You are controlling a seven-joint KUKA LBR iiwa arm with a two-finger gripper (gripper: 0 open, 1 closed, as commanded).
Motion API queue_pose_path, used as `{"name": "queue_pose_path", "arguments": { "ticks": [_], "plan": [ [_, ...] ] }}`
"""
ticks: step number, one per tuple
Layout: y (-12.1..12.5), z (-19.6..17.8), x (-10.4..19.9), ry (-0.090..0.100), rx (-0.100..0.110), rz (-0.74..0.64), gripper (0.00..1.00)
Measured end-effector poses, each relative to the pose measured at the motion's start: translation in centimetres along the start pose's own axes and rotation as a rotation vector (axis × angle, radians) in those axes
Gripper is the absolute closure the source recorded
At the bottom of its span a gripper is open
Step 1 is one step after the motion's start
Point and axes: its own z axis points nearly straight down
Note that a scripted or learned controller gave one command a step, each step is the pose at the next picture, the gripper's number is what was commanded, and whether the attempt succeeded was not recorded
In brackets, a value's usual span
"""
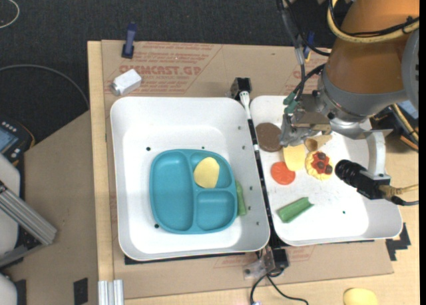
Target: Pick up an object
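The right bin (346, 227) holds several small items: a brown disc (267, 137), a red disc (283, 174), a pale yellow piece (294, 158), a yellow piece with dark red spots (319, 164) and a green stick (294, 209). My gripper (293, 136) hangs low over the bin's back left part, just right of the brown disc and above the pale yellow piece. The arm's grey and orange body (369, 44) covers the bin's back right.
The left bin (133, 164) carries a blue divided tray (176, 194) with a yellow piece (207, 172) in its upper right section and a green strip (240, 198) along its right side. A black camera part (359, 178) juts over the right bin.
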Motion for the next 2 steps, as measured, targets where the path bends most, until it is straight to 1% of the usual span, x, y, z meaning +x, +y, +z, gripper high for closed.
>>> {"name": "queue_pose_path", "arguments": {
  "ticks": [1,2],
  "plan": [
    [-3.4,-3.0,3.9,-0.003,0.006,0.013,1.00],
    [-3.2,-9.3,4.2,-0.003,0.000,0.016,1.00]
  ]
}}
